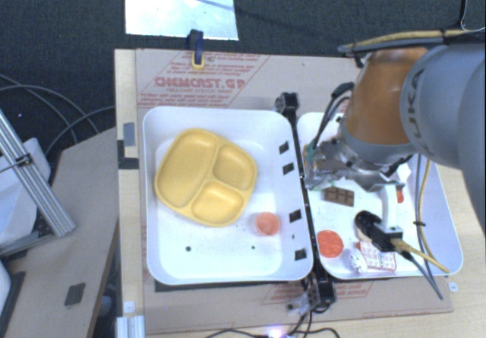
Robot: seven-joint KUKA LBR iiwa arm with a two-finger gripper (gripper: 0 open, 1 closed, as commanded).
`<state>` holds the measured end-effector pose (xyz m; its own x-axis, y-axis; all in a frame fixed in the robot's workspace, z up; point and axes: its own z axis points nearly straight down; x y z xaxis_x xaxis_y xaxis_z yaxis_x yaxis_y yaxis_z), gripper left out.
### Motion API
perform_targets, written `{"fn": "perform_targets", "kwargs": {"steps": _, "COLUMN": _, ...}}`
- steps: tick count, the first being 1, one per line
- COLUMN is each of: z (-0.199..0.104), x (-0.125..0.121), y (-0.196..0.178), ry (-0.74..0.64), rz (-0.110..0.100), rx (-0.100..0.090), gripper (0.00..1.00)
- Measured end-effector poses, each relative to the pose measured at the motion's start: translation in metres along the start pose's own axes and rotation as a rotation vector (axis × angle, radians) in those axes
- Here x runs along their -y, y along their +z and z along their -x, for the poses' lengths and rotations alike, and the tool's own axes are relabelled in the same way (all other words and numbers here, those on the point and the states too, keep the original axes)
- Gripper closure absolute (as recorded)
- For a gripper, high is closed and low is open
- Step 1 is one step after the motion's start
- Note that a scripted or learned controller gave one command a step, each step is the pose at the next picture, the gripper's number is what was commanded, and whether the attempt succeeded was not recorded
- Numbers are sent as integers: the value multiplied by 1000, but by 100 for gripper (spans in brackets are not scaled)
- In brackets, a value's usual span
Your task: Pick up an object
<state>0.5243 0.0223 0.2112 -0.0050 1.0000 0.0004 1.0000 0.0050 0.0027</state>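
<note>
Camera view puts the tool (pixel 328 169) low over the right bin (pixel 448 249), beside the chocolate bar (pixel 339 195); its opening cannot be told. Approach step, I judge: next comes descent and closing.

"CHEMCAST GP" in red on the brown board (pixel 201 82)

Even bright overhead light; soft shadows; white bins (pixel 228 268) near overexposed; slight overall softness, grain.
</note>
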Motion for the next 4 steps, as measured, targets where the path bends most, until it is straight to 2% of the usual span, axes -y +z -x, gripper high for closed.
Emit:
{"fn": "perform_targets", "kwargs": {"steps": 1, "z": 41, "x": -17, "y": -64, "ry": 7, "rz": 6, "rx": 2, "gripper": 100}}
{"fn": "perform_targets", "kwargs": {"steps": 2, "z": -14, "x": -7, "y": -14, "ry": -3, "rz": -5, "rx": -1, "gripper": 100}}
{"fn": "perform_targets", "kwargs": {"steps": 3, "z": 31, "x": -11, "y": -64, "ry": 7, "rz": 4, "rx": 2, "gripper": 100}}
{"fn": "perform_targets", "kwargs": {"steps": 4, "z": -91, "x": 19, "y": -53, "ry": -12, "rz": -2, "rx": -5, "gripper": 100}}
